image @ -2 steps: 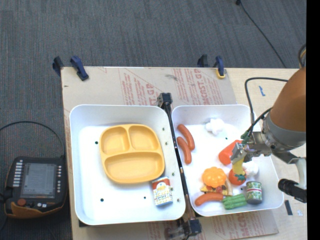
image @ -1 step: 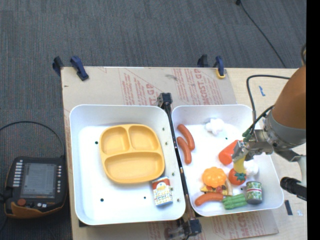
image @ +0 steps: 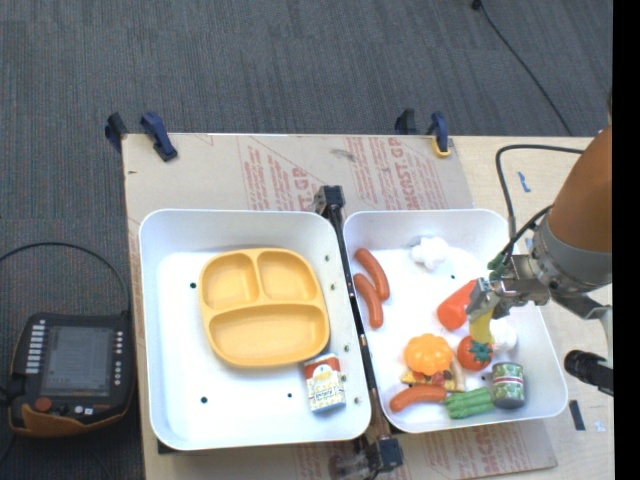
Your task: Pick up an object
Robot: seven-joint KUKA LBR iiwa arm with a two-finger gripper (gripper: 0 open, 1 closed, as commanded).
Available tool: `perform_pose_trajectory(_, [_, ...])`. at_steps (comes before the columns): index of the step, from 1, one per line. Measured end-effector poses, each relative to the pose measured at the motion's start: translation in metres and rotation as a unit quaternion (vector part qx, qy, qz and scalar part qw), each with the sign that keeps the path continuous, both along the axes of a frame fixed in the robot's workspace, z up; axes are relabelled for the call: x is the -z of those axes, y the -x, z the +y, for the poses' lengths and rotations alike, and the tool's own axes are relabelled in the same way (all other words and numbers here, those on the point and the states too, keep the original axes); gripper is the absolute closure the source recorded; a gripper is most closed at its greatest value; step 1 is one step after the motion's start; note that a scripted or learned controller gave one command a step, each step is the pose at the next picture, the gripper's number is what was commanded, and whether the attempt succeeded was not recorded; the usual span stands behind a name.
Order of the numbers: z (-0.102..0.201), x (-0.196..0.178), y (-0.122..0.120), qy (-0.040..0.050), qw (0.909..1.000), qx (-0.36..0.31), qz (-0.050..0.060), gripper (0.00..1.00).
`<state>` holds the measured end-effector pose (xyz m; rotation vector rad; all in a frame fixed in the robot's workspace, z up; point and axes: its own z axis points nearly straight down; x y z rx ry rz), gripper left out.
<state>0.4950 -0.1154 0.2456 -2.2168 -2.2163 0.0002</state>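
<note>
Two bins | gripper over right bin near its right edge | fingers: cannot tell | carrot just left, tomato below | tray in left bin

We list the two bins as smooth white plastic with a faint sheen. The divided plate looks matt yellow plastic. The sausages appear glossy, the toy foods at four o'clock smooth plastic. The desk top reads as plain printed cardboard, the floor as rough grey carpet.
</note>
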Motion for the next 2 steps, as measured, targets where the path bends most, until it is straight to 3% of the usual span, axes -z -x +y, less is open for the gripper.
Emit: perform_pose_trajectory(2, [0.0002,-0.0182,-0.0014,-0.0009,1.0000,-0.002,0.001,1.00])
